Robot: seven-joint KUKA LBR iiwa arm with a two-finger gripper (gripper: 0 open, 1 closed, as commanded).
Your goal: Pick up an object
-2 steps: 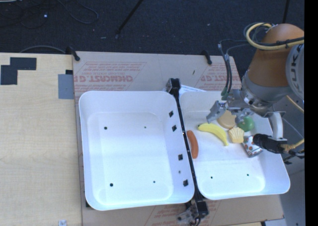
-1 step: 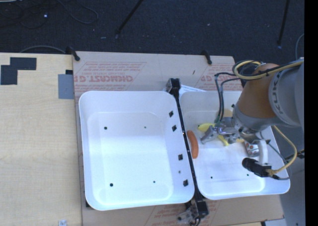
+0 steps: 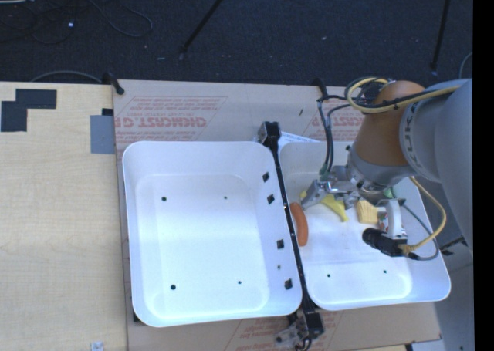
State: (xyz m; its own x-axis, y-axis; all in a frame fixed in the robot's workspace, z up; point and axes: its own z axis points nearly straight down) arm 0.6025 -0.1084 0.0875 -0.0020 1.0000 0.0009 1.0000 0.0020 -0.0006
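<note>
Where arm reaches, right bin (image 3: 432, 284): carrot (image 3: 299, 223), banana (image 3: 335, 207).

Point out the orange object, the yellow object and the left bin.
orange object (image 3: 299, 224): camera view, middle of its body.
yellow object (image 3: 335, 207): camera view, its curved middle.
left bin (image 3: 202, 222): camera view, bare floor.

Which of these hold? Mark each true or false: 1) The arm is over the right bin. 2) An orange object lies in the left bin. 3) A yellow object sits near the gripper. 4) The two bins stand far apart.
1) True: the arm reaches over the right bin.
2) False: the orange object lies in the right bin, against its left wall beside the left bin.
3) True: the yellow object lies just by the gripper.
4) False: the bins sit side by side, walls meeting.
</note>
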